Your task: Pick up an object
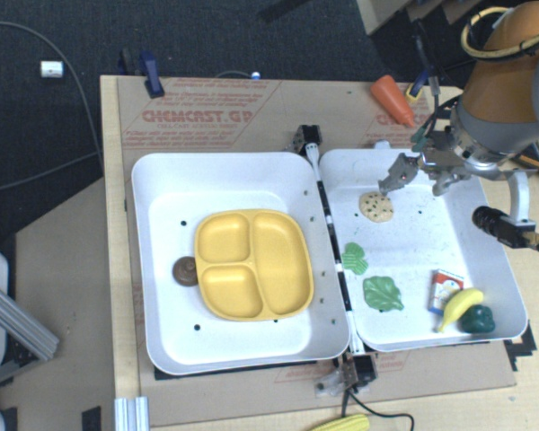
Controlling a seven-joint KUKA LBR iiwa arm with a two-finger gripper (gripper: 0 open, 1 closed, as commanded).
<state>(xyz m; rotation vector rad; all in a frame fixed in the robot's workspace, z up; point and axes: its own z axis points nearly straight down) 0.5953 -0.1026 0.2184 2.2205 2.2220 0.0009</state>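
Observation:
My gripper (419, 180) hangs over the far part of the right bin (413, 335), open, with nothing between its spread fingers. A round speckled cookie (375, 207) lies just below and left of the left finger, apart from it. Nearer the front of the same bin lie two green leafy pieces (353, 259) (383, 293), a red and white packet (445, 285), a yellow banana (456, 308) and a dark green item (477, 320).
The left bin (162, 187) holds a yellow divided plate (251, 263) with a brown round piece (185, 271) at its left edge. An orange carrot-like toy (393, 101) lies on the bench behind the right bin. A black divider clip (307, 138) sits between the bins.

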